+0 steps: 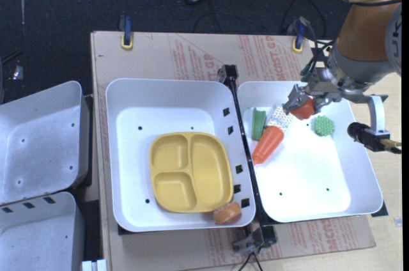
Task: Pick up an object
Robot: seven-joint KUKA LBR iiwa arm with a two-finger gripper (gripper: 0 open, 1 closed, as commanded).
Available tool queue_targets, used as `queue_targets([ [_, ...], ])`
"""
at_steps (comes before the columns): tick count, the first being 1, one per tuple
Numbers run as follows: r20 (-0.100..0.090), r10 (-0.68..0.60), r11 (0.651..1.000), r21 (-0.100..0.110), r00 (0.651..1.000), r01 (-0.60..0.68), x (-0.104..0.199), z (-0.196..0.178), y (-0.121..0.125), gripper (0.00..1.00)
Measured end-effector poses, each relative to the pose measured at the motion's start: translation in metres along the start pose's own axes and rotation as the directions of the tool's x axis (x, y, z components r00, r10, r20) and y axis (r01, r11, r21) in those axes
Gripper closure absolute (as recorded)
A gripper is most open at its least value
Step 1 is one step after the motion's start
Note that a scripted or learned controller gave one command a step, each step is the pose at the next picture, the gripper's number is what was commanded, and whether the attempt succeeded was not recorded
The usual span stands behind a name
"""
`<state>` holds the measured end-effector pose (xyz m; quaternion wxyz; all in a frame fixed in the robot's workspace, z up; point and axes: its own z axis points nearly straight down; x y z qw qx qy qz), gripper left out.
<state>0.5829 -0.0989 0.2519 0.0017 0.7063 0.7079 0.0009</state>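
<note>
Arm in from right, wrist bent down-left (orange band up top), pincer (299, 103) low.

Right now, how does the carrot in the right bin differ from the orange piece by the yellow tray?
The carrot is long and tapered, red-orange; the orange piece is short, rounded and paler. The carrot lies aslant in the right bin, near the divider; the orange piece sits in the left bin's front corner, beside the yellow tray. Both look like toy food.

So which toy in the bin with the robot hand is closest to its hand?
The small red piece, right at the gripper. The green ball, orange carrot and green block lie farther off.
</note>
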Motion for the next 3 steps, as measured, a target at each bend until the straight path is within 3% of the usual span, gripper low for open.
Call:
queue_targets([
  [2,-0.004,-0.007,1.0,0.006,1.0,0.007,0.118,-0.004,-0.017,1.0],
  [3,-0.003,-0.006,1.0,0.007,1.0,0.006,0.172,0.013,-0.031,1.0],
])
